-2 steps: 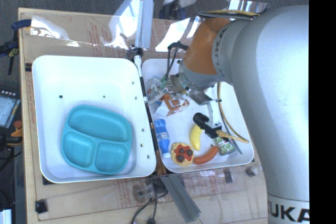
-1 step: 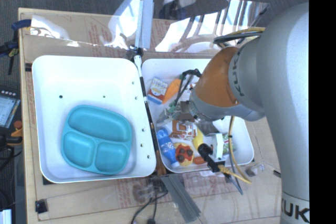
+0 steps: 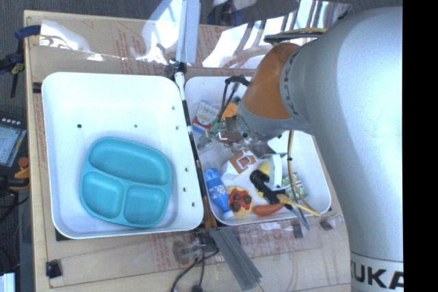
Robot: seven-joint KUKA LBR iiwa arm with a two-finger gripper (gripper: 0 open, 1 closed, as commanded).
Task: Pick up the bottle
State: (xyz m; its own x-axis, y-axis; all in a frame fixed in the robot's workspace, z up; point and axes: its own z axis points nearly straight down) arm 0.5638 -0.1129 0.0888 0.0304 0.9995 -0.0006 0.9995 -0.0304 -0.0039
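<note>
Closest to the camera, the big grey arm point(image 3: 363, 147) is filling the right side, and near its bottom edge white letters are reading "KUKA" point(image 3: 375, 275), cut off partway. Just past that, the right bin point(image 3: 321, 171) is holding a jumble of small stuff: the bottle point(image 3: 217, 192), blue with a white label I can't read, is lying on its side against the bin's left wall at the near end, right beside a yellow and red toy point(image 3: 239, 200) and something orange point(image 3: 268, 209). The left bin point(image 3: 61, 140) is carrying a teal divided plate point(image 3: 127, 181) with three sections. Further back, the orange band point(image 3: 270, 82) is hanging over the far half of the right bin, and the gripper point(image 3: 229, 130) is sitting down among the clutter there, well apart from the bottle. Can't tell how wide it's set.
</note>
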